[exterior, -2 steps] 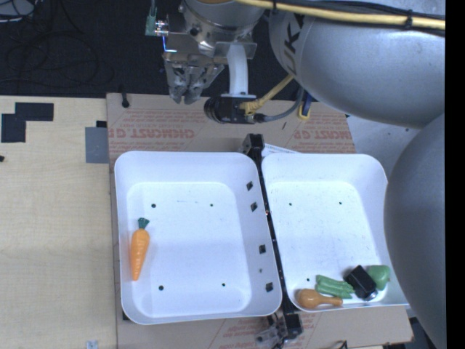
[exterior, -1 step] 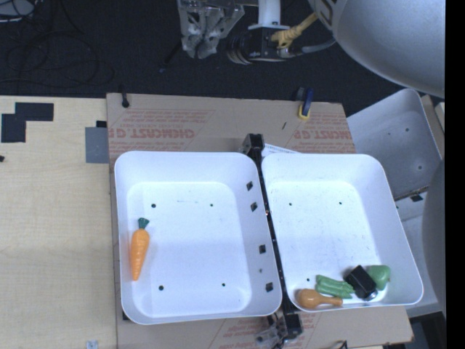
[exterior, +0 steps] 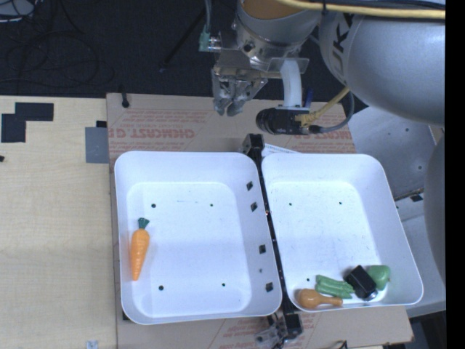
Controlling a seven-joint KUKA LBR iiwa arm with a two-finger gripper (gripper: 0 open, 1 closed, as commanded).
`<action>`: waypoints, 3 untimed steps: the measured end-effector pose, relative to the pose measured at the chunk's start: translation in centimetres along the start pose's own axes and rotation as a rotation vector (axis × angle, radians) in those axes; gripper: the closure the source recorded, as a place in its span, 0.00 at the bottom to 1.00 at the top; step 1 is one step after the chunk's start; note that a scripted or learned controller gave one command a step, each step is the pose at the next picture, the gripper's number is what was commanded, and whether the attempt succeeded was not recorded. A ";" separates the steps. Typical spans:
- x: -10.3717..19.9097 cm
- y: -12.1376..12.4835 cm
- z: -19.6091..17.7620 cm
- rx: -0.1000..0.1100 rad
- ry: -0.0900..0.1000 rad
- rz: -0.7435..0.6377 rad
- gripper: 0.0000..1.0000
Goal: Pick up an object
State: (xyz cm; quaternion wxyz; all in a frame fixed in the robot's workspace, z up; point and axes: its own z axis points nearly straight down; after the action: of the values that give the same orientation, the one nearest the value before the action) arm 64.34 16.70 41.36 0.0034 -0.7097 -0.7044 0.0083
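Hanging high above the far rim of the left bin (exterior: 120,195), the pincer (exterior: 232,106) holds nothing; whether it is open is unclear. A toy carrot (exterior: 139,248) lies alone at that bin's left wall, the easiest target. Descending straight over its middle, clear of the wall, seems wisest.

Gripper (exterior: 234,105): above the bench, behind both bins, holding nothing
Left bin (exterior: 182,167): toy carrot (exterior: 139,249)
Right bin (exterior: 327,169): small toys (exterior: 349,286) in near corner
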 end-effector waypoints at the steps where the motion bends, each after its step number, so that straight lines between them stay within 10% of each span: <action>1: 6.1 -0.2 -10.3 -0.021 0.009 -0.013 1.00; 2: 7.6 0.0 11.7 0.003 0.000 -0.006 1.00; 3: 4.5 0.2 24.6 -0.001 0.000 -0.005 1.00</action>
State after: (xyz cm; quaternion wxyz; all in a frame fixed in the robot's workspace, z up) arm 64.12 21.07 16.77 0.0032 -0.7080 -0.7061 0.0077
